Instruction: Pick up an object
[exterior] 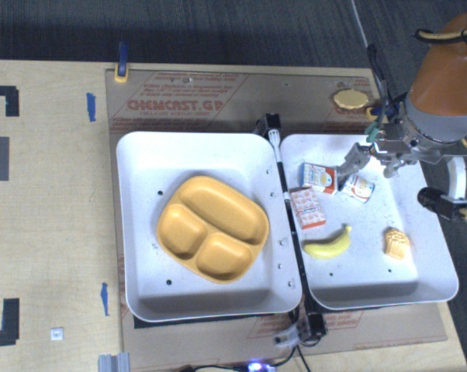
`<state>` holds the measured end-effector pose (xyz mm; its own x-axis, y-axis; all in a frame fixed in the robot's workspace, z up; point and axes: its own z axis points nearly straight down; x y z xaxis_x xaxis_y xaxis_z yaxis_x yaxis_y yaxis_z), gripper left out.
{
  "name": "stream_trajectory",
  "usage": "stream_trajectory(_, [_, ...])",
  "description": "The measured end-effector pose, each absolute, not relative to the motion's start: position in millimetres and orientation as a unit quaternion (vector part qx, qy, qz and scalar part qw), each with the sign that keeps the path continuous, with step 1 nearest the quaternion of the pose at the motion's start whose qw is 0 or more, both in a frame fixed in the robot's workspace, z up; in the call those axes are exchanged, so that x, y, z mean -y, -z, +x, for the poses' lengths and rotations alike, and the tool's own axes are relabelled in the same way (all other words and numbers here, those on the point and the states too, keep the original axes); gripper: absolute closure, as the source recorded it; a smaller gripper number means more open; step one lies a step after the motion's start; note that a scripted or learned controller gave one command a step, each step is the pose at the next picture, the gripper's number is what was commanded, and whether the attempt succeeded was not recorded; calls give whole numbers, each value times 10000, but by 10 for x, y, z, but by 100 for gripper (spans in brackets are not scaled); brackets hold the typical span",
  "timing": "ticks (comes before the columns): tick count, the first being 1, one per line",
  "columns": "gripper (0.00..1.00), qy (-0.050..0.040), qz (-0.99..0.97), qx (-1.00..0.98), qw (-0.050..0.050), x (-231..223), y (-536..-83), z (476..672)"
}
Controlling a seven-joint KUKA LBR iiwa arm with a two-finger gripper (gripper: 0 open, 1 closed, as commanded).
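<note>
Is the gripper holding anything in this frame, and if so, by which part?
It cannot be told. The gripper hangs over the right bin, close above the small cartons, but no object shows between its fingers.

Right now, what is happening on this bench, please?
A grey robot arm reaches in from the right over the right bin. Its gripper hangs low near the bin's far side, just beside a small carton and a white packet; I cannot tell if it holds anything. In the same bin lie a red and white packet, a banana and a small yellow item. The left bin holds a yellow divided tray.
</note>
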<state>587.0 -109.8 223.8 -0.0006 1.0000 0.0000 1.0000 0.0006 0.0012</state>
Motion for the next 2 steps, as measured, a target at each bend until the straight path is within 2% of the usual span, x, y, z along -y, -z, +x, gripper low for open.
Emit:
stream_trajectory(1, [0,-57,7069,-7072,102,1185,-1094,5958])
stream_trajectory(2, [0,-59,7067,-7075,103,1220,-1062,5852])
